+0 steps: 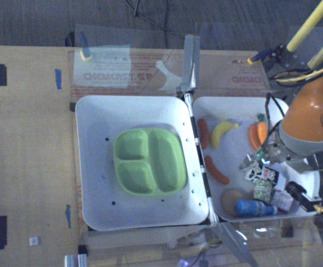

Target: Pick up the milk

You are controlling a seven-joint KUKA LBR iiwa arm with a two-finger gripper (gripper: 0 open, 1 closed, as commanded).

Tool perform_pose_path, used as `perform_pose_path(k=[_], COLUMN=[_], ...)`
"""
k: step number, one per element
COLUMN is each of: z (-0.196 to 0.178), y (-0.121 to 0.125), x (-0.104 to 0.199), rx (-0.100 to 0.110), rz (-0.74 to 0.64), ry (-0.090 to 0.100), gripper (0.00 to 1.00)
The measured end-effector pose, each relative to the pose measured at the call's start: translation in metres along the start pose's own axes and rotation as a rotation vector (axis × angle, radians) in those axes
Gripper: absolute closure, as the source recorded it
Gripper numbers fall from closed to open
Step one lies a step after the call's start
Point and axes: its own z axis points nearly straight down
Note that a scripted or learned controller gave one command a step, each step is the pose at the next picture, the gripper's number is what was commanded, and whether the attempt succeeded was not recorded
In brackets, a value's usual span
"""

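The milk (261, 174) is a small carton with black-and-white cow patches, lying in the right bin (236, 115) toward its right side. My gripper (253, 161) hangs just above and slightly left of the carton's top end, close to it or touching it. The grey wrist and orange band (311, 115) rise behind it to the right. No carton shows lifted off the bin floor.
Around the milk lie a green carton (263, 191), a blue bottle (254, 207), a pink packet (283, 201) and a brown round item (232, 198). Two sausages (204, 132), a banana (222, 131) and a carrot (256, 135) sit further back. The left bin (94, 115) holds a green divided plate (149, 161).
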Motion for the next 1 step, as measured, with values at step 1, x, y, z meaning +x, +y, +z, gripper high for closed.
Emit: perform_pose_path(k=[1], z=[-0.0905], y=[0.0041], x=[0.1027], rx=[-0.004], rz=[0.167], ry=[-0.009], gripper=[1.0])
